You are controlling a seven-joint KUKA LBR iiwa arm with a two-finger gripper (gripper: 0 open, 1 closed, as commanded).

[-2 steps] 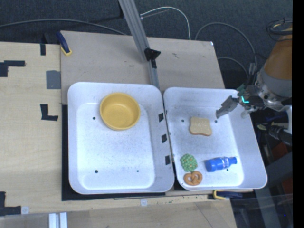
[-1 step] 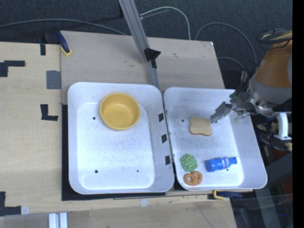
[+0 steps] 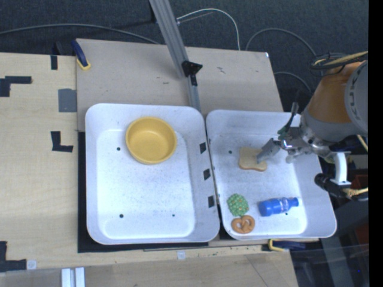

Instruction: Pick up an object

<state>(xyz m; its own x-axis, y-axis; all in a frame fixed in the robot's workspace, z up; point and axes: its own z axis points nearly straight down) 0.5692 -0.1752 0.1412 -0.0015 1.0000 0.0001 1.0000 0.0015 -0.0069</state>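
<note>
Bench [image 3: 131,76] carries two shallow white bins side by side, as I see it from the overhead camera. Left bin [image 3: 102,178] is the bigger-looking one from this angle; right bin [image 3: 311,214] sits flush against it, their inner rims touching along the middle seam.

Arm [image 3: 341,100] reaches in from the right edge, orange band over the grey wrist, hanging above the right bin's far-right side. Grey pole [image 3: 170,34] slants down from the top of the view and ends near the back rim where the two bins meet.

Yellow bowl [image 3: 151,139] sits upright in the left bin, toward its back half, well apart from everything else.

Gripper [image 3: 265,153] is angled down and to the left, its tip over the right edge of the tan bread-shaped piece [image 3: 250,160], which lies flat in the upper middle of the right bin. Can't tell from this angle whether the fingers are apart or together, or whether they actually touch the piece; I see nothing clearly held between them.

Blue bottle [image 3: 276,206] lies on its side in the front part of the right bin, cap end pointing right. Green round item [image 3: 237,204] sits left of the bottle, near the inner wall. Pretzel [image 3: 243,223] lies just in front of the green item, nearly touching it, close to the front rim.
</note>
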